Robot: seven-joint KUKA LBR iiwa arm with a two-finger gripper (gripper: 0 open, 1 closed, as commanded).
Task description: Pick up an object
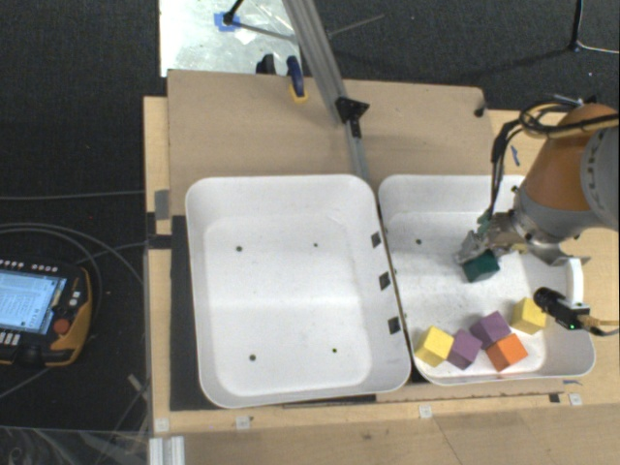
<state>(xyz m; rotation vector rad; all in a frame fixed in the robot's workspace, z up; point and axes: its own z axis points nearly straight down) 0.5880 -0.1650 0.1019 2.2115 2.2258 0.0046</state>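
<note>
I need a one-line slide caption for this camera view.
Gripper at a green block in the right bin, coloured blocks clustered near its front edge.

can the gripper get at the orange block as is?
Probably yes. The orange block lies in the right bin near its front edge, top uncovered. Purple blocks touch it on two sides, so a grasp may bump them. The gripper is over the green block.
</note>
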